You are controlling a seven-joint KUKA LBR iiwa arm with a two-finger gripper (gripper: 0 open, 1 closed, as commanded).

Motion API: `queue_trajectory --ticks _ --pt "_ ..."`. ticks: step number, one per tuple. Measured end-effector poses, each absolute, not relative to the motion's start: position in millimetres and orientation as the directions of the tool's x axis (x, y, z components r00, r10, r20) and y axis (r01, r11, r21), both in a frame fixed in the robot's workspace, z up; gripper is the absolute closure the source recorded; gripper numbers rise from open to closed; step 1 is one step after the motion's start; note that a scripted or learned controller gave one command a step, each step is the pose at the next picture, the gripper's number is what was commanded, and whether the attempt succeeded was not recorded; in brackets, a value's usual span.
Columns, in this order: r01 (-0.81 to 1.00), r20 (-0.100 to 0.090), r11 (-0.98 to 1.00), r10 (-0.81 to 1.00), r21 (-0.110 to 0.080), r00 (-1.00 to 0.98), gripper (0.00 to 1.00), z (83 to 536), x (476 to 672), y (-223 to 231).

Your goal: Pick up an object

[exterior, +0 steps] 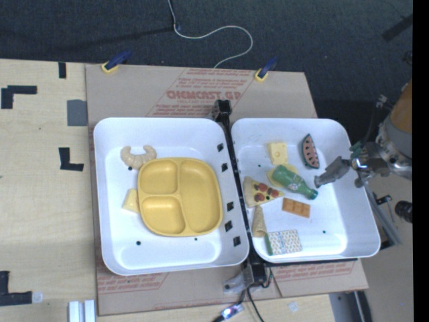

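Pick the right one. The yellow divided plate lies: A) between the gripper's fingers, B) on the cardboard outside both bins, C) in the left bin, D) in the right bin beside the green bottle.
C: the yellow divided plate sits flat in the left bin, near the croissant.

Green toy bottle point(292, 181) — on its side, mid right bin point(338, 237)

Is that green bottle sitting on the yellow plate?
No, the green bottle lies in the right bin beside a pizza slice, while the yellow plate sits in the left bin.
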State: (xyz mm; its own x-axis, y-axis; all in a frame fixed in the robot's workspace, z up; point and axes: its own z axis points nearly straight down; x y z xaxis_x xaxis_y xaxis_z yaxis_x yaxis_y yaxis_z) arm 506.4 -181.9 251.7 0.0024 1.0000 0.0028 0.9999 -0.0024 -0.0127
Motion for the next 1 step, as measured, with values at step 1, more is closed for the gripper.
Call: queue_trajectory --ticks 1 --pt "1.000 0.000 0.001 1.000 -0.002 -0.001 0.00 257.3 508.6 -181.9"
